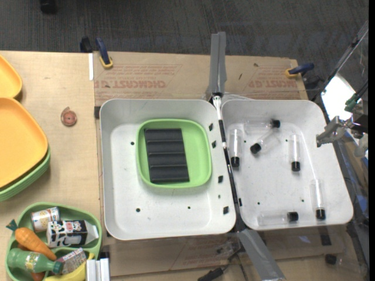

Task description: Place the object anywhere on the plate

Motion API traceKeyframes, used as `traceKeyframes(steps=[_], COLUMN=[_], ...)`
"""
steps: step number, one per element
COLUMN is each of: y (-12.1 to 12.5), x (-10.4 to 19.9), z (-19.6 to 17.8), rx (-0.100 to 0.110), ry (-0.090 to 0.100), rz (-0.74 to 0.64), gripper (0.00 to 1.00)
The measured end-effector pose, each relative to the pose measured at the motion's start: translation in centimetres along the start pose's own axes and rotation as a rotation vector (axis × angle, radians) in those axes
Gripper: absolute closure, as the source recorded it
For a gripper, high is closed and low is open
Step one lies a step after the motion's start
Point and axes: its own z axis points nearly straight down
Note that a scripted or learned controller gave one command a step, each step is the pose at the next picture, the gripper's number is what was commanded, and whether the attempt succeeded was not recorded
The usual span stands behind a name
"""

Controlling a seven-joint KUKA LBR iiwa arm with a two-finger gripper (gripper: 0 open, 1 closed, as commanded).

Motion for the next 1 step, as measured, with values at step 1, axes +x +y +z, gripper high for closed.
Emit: traceKeyframes(steps=[1], y=[-0.57], x=[1.57], z=[4.25], rx=[0.001], ry=[0.001], rz=[-0.004], gripper=[0.00])
